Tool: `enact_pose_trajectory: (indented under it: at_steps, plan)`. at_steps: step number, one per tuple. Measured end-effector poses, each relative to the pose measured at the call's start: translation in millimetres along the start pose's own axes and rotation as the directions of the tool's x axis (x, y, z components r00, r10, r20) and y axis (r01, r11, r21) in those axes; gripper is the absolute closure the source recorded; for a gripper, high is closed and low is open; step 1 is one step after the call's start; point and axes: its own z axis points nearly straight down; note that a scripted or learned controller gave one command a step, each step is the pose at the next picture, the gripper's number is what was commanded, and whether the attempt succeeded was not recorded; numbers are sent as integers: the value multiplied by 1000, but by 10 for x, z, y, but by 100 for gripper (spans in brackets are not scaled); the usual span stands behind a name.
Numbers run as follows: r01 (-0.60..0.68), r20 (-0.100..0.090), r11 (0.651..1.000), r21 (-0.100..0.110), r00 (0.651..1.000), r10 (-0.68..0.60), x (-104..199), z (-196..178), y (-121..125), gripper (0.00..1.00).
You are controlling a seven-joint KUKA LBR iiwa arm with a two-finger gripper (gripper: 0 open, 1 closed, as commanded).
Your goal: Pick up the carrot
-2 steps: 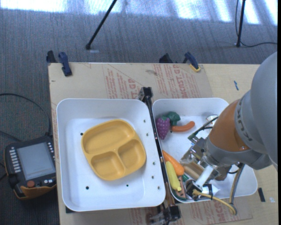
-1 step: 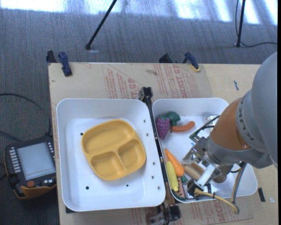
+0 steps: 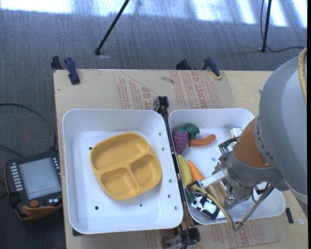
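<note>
The carrot [image 3: 195,171] is a short orange cone lying in the right bin [image 3: 233,116], near its left wall and just right of a yellow banana [image 3: 183,168]. My gripper [image 3: 224,189] hangs low over the bin's front half, just right of and slightly nearer than the carrot. The grey wrist with its orange band covers the gripper from above. I see nothing held in it, and the carrot lies free on the bin floor.
Purple grapes [image 3: 180,138], a green vegetable [image 3: 191,130] and an orange-red sausage [image 3: 202,140] lie farther back in the right bin. The left bin [image 3: 78,139] holds a yellow divided plate [image 3: 125,165]. A teach pendant [image 3: 35,182] rests on the floor at left.
</note>
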Motion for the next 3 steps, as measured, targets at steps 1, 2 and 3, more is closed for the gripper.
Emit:
enact_pose_trajectory:
  at_steps: [1, 2, 3]
  plan:
    - [-39, 5, 999, 12, 999, 39, 223, -997, -831, 100]
    - [104, 17, 995, 13, 994, -104, 279, -955, -1163, 100]
    - [-43, 15, 999, 8, 999, 43, 480, -959, -1873, 100]
